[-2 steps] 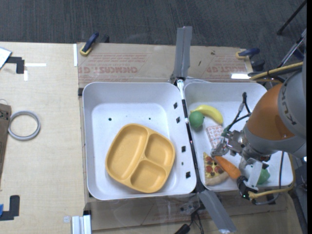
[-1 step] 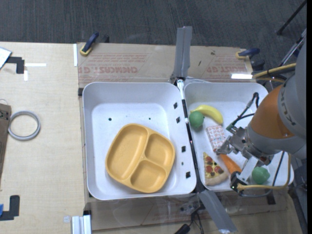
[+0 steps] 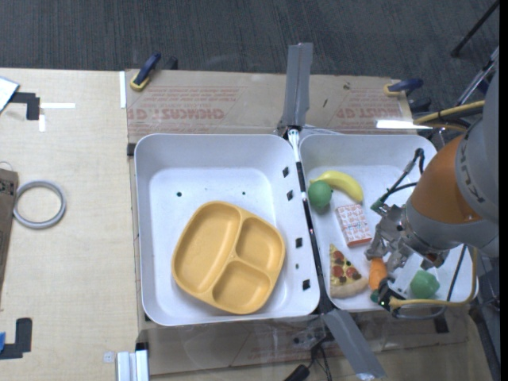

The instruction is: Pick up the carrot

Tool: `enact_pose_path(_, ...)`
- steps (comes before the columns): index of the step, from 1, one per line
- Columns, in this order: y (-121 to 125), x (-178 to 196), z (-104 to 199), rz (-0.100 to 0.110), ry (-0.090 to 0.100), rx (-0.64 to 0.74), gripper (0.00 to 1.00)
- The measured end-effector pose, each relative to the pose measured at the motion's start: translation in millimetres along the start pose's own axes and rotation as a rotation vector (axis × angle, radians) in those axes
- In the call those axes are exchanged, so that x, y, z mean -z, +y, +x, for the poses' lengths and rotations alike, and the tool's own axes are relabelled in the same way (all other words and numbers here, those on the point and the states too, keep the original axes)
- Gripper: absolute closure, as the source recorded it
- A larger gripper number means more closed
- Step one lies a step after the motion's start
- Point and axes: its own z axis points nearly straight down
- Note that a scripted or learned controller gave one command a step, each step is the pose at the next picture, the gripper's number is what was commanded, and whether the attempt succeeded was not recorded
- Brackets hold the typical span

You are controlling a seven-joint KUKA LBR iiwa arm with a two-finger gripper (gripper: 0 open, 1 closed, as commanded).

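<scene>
Hovering low in the right bin (image 3: 444, 153), the claw (image 3: 383, 262) is seen directly over the carrot (image 3: 376, 273), which lies just beside the pizza slice (image 3: 344, 270) near the bin's front wall. Whether the claw is apart or together cannot be told (the wrist hides it). A miss is judged likely if the carrot is rolled sideways on closing, or the pizza slice is pinched with it. 1 green block (image 3: 425, 283) sits close by and could be nudged.
</scene>
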Motion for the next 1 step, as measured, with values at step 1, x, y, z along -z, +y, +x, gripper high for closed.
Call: enact_pose_path(1,-30.4,116.7,36.8,-0.002,0.0,0.068,1.0)
